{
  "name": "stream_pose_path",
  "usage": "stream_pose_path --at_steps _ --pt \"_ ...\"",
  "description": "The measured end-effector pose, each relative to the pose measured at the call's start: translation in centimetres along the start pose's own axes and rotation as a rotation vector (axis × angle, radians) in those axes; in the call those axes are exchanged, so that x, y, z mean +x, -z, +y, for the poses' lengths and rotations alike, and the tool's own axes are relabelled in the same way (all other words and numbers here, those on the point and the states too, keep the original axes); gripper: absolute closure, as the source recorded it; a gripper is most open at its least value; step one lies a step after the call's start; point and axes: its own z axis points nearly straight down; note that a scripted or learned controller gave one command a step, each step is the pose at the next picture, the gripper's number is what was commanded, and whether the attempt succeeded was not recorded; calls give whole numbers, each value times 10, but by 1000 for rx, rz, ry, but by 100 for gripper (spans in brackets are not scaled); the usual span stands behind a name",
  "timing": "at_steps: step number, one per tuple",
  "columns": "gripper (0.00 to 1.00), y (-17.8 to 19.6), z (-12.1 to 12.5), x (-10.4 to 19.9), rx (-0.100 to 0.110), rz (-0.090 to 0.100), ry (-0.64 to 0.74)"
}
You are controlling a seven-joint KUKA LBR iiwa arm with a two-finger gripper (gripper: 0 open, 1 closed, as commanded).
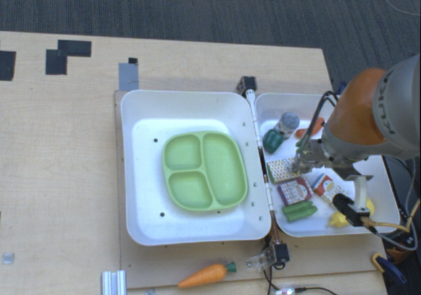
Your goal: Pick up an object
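End effector [304, 163] sits low in the right bin [388, 221] over the patterned card [278, 169], a candidate object lying flat among clutter, presumably positioned to grasp; finger state cannot be determined; divided green tray [205, 171] occupies the left bin [145, 221].

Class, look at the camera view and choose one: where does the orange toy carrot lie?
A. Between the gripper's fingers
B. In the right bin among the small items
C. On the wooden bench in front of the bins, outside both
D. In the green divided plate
C: the carrot lies on the wooden bench below the left bin, outside both bins, while the green divided plate sits inside that bin.
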Motion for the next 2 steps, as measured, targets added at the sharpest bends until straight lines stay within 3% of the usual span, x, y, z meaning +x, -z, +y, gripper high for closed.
stream_pose_path --at_steps 1,2 --pt "0 0 0 0 0 0 0" --pt "100 11 2 1 -3 2 2"
